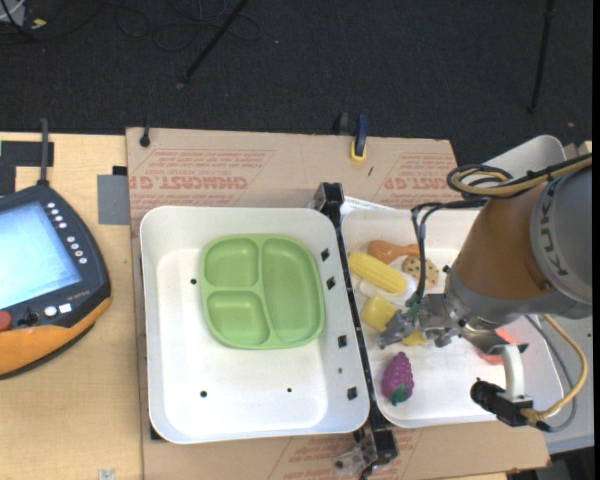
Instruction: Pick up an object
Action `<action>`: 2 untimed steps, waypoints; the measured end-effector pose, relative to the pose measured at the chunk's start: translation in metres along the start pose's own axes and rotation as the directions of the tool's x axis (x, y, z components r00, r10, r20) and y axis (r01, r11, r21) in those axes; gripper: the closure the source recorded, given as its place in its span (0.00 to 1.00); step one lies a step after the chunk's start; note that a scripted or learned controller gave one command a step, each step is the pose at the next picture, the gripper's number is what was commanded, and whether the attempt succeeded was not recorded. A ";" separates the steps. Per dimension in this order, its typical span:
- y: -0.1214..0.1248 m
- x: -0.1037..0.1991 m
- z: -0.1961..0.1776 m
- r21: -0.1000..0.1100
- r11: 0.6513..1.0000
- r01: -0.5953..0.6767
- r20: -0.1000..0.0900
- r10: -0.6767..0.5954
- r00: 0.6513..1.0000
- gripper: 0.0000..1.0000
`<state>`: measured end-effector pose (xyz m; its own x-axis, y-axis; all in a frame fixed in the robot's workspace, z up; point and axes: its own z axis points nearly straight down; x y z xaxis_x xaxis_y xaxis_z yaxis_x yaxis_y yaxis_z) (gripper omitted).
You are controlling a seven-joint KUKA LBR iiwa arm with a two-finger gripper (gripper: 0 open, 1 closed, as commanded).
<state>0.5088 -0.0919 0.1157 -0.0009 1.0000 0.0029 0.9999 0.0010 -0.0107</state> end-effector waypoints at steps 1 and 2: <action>0.000 0.002 0.030 -0.006 1.000 0.000 0.001 0.000 1.000 0.00; -0.001 -0.001 0.018 -0.005 1.000 -0.009 0.001 0.009 1.000 1.00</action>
